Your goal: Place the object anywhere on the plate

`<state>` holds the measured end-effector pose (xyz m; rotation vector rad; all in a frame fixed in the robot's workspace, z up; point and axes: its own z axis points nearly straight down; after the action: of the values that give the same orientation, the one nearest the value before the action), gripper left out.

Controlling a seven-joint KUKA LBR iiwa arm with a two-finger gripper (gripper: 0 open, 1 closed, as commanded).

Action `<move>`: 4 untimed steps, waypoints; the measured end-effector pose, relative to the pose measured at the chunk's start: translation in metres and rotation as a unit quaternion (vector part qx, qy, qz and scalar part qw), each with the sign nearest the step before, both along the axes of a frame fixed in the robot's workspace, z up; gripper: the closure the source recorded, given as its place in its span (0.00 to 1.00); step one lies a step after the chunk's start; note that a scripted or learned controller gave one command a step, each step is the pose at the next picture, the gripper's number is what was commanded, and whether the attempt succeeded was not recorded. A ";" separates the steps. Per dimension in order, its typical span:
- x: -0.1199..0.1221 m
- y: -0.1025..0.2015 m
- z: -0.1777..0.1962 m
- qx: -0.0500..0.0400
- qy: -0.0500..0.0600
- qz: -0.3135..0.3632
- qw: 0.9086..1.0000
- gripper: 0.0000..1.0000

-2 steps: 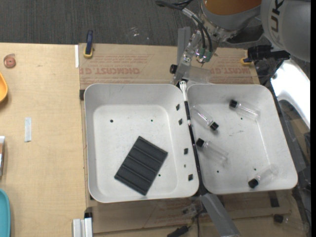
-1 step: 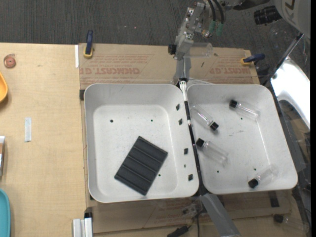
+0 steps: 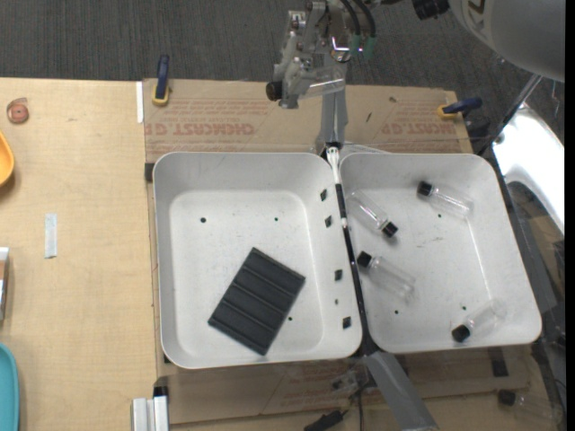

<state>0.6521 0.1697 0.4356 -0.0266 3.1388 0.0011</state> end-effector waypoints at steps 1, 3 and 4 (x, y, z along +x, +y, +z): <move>0.008 0.038 0.006 0.000 -0.001 0.238 0.971 1.00; 0.010 0.056 -0.049 0.002 -0.002 0.547 0.837 1.00; 0.012 0.054 -0.039 0.003 -0.005 0.544 0.839 1.00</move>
<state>0.6639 0.2241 0.3963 -1.7238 2.6124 0.0114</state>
